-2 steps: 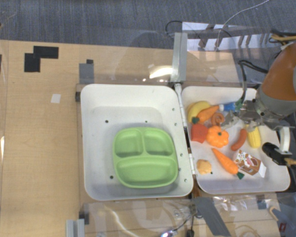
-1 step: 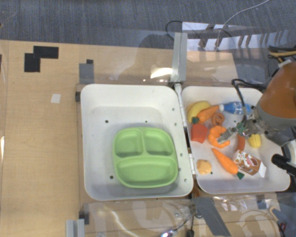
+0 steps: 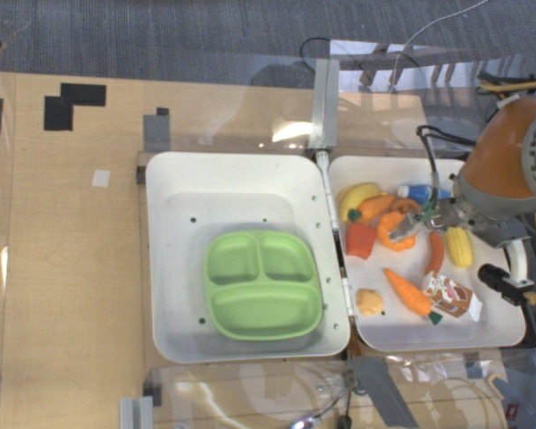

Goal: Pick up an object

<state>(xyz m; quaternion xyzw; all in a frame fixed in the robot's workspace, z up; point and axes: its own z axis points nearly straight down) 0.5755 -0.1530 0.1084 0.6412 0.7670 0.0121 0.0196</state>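
The right bin (image 3: 509, 329) holds several toy foods. Among them are a yellow fruit (image 3: 358, 195), an orange piece (image 3: 376, 208), a red block (image 3: 360, 240) and a round orange toy (image 3: 393, 233). There are also a red chili (image 3: 436, 254), a corn cob (image 3: 460, 247), a carrot (image 3: 407, 292), a small tan piece (image 3: 370, 302) and a printed carton (image 3: 453, 298). My gripper (image 3: 417, 220) is low in this bin, right against the round orange toy's upper right side. A blue and white item (image 3: 417, 190) lies just behind it.
The left bin (image 3: 174, 195) carries a green divided plate (image 3: 263, 284). A metal divider (image 3: 326, 114) runs between the bins at the back. The arm's orange band (image 3: 505, 155) and grey wrist hang over the right bin's far right side.
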